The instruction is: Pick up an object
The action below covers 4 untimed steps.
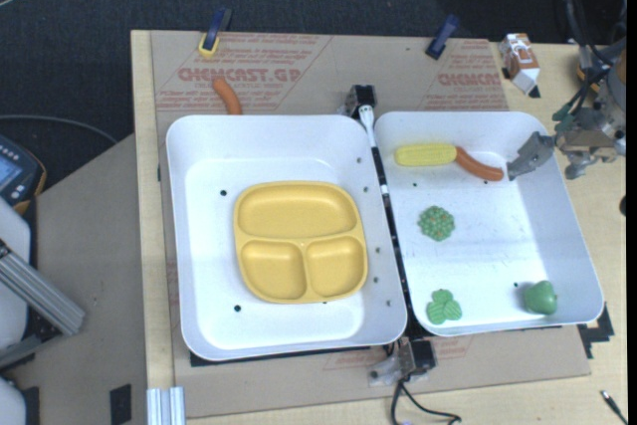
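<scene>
Sausage, small orange-red plastic toy [479, 165], lies at the right white bin's [567, 224] twelve o'clock, beside the yellow toy corn cob [425, 155]. Likely light, stiff, slick; you'd grip mid-length. Gripper [525, 159] at its three o'clock; jaws' spread unclear.

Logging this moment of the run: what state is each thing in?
Yellow tray: upright in left bin, compartments bare.
Corn: lying in right bin.
Sausage: lying beside the corn.
Green pepper: resting in right bin's near corner.
Gripper: over right bin's far edge, holding nothing.
</scene>
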Available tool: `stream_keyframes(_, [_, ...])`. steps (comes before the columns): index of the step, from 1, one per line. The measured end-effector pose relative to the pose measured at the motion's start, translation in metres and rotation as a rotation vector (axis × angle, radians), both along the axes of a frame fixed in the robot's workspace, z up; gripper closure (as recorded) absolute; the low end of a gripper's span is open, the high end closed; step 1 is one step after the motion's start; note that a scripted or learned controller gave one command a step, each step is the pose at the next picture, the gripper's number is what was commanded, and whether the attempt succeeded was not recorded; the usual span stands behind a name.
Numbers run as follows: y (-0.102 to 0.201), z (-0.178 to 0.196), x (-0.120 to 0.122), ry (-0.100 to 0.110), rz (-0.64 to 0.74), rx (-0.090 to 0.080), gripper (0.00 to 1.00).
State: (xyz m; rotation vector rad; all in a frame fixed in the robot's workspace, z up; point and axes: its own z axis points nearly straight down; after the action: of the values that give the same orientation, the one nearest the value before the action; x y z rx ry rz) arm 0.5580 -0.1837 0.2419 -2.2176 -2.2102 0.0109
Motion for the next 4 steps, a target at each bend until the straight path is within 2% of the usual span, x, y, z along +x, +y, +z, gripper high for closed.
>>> stream_keyframes(1, [0.001, 0.007, 0.003, -0.013, 0.004, -0.003, 0.00])
stream_keyframes(4, [0.010, -0.155, 0.008, -0.006, 0.003, 0.000, 0.00])
